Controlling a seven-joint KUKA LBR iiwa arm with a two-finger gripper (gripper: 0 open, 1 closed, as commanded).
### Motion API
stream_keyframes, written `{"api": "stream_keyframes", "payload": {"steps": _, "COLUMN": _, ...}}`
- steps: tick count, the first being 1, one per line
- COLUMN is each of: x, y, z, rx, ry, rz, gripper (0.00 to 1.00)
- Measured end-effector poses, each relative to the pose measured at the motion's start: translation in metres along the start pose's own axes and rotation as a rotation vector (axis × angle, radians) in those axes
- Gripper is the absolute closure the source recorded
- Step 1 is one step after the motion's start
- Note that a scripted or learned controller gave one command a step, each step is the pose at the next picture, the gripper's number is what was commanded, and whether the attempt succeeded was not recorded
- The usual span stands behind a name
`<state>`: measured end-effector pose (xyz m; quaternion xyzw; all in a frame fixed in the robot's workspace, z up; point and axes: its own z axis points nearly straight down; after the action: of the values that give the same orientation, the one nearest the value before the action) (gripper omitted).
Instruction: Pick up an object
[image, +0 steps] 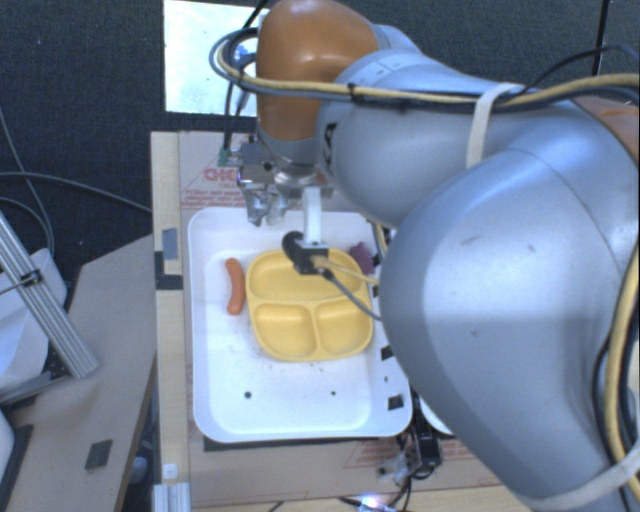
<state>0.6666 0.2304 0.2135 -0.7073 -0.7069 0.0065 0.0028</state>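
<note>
Where white bin (215, 400) holds it, yellow three-compartment plate (305, 315) beside orange sausage (235, 286).

A robotics lab: an industrial arm (480, 200) with loose cables (420, 95) reaches over a white bin (290, 415) on a cardboard-lined tabletop (120, 290), against dark curtains (70, 90).

A single fixed camera looks down on the desk (120, 300) from above at a slant, facing its far edge. The left white bin (215, 400) lies near the middle of the frame, seen whole from near rim to far rim. The arm (500, 250) comes in from the right and passes close beneath the lens, so its grey body looms large there and covers the right half of the scene. Dark floor shows beyond the desk on the left and far side.
</note>
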Motion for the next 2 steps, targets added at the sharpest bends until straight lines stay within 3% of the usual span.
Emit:
{"api": "stream_keyframes", "payload": {"steps": 1, "x": -0.018, "y": -0.052, "z": 0.005, "rx": -0.009, "ry": 0.004, "rz": 0.0, "gripper": 1.0}}
{"api": "stream_keyframes", "payload": {"steps": 2, "x": 0.006, "y": -0.117, "z": 0.006, "rx": -0.009, "ry": 0.006, "rz": -0.007, "gripper": 1.0}}
